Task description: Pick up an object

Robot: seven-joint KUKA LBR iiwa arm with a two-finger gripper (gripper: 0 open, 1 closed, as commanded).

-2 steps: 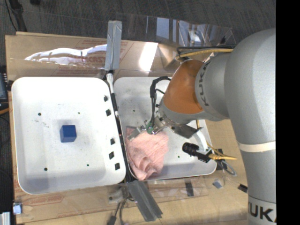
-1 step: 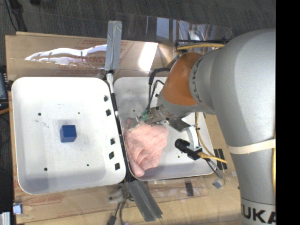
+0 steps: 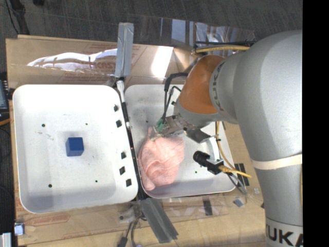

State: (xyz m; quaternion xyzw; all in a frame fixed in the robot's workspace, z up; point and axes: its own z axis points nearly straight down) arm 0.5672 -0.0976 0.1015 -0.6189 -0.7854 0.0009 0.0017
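Task progress: no lift can be seen; the pick looks to be at the approach or contact step, with closing on an object and raising it left to do.
Likely target: a crumpled pink cloth (image 3: 162, 161) lies in the right bin (image 3: 149, 94), against that bin's left wall and toward its near corner, resting on the floor of the bin.
Other object: a small blue cube (image 3: 75, 146) sits alone in the left bin (image 3: 31, 189), well apart from the arm.
End effector: the end effector (image 3: 163, 125) is down inside the right bin, at the cloth's upper edge and apparently touching it; the tip is small and partly hidden by the wrist, so whether it is spread or closed cannot be told, and nothing shows as gripped.
Arm pose: the grey arm (image 3: 267, 112) comes in from the right and bends down over the right bin, its orange band (image 3: 198, 89) above the wrist, the tool end pointing down and to the left toward the cloth.
Cabling: a black fitting with yellow leads (image 3: 211, 162) hangs by the wrist over the bin's right half.
Table: both bins sit side by side on the table (image 3: 67, 60), which is covered with brown board.
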